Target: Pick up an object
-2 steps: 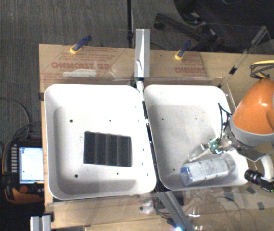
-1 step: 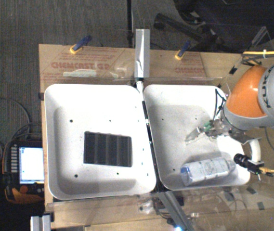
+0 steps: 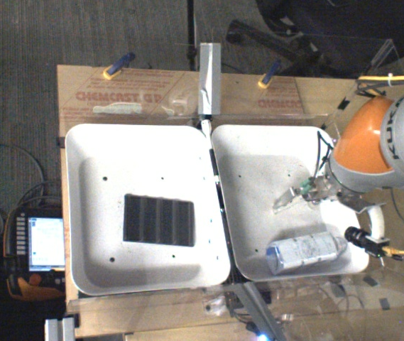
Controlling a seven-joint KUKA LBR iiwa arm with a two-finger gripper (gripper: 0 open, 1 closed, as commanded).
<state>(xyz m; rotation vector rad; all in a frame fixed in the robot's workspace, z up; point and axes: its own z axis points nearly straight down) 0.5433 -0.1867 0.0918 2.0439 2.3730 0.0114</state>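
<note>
Nearest: plastic bottle (image 3: 305, 251) lying on its side at the front of the right bin (image 3: 251, 163). Beyond it my gripper (image 3: 292, 197) is over the bin floor, apart from the bottle; open or closed, can't tell. Left bin (image 3: 88, 155) has a dark grate (image 3: 158, 220).

Left bin (image 3: 88, 155) holds a flat ribbed tray (image 3: 158, 219); right bin (image 3: 251, 148) holds a bottle (image 3: 305, 252) near its front, tool (image 3: 292, 197) seemingly above its middle

Arm (image 3: 372, 148) over right bin (image 3: 258, 148); bottle (image 3: 304, 252) lying near front wall; dark tray (image 3: 158, 220) in left bin (image 3: 88, 190).
</note>
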